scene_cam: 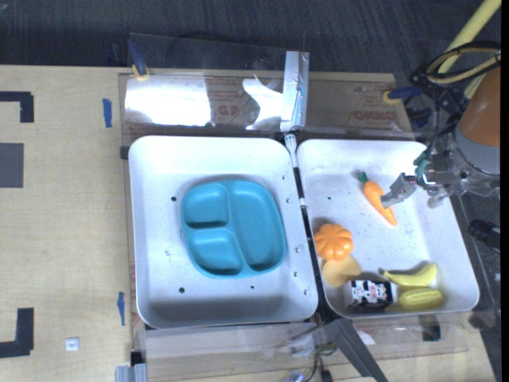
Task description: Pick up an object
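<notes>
The carrot (377, 200), orange with a green top, lies tilted in the upper middle of the right bin (350, 156), its green end toward the bin's far edge and its tip toward the near right. The gripper (395, 195) reaches in over the bin's right edge, and a grey finger (398, 188) hangs right at the carrot's lower end; contact or mere overlap cannot be told, nor whether the fingers are spread or pressed together. Nothing shows between them.

Bare white floor lies left of the carrot, up to the wall shared with the left bin (151, 165), and also between the carrot and the near pile. Along the right bin's near edge sit a small orange pumpkin (333, 240) by the shared wall, a pale yellow piece (342, 273) just below it, a black-and-white cow-patterned box (370, 293), a banana (413, 276) and a yellow-green piece (420, 298) toward the near right corner, all crowded close together.

The left bin carries a blue divided plate (233, 228) in its middle, with open floor around it on every side
</notes>
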### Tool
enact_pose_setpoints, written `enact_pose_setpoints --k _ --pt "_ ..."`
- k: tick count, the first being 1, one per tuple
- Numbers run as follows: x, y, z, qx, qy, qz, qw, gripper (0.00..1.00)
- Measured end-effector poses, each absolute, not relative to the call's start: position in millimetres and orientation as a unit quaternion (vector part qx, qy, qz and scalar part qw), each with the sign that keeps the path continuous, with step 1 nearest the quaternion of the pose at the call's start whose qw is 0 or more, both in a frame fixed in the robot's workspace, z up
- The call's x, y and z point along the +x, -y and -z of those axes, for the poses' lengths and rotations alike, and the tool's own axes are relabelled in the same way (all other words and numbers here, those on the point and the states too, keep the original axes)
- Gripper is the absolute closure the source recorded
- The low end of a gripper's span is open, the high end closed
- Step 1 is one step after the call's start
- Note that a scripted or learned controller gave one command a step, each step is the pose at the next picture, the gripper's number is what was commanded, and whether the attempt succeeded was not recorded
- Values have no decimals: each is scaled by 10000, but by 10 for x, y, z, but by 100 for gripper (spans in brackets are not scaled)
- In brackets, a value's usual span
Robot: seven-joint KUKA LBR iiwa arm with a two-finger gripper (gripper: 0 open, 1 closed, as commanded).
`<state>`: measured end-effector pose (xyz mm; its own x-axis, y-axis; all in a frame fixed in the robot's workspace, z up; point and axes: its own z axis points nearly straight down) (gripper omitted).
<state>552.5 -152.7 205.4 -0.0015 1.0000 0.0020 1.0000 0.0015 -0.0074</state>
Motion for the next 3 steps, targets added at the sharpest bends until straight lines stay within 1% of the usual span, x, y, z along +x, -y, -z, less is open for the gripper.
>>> enact_pose_setpoints --k 1,2,3 --pt "5925 1760 -1154 -7019 7123 -34 52 0" --pt "6266 1743 -845 -6517 7584 0 -9 0" --pt "6308 1272 -851 -6335 7737 10 -1 0"
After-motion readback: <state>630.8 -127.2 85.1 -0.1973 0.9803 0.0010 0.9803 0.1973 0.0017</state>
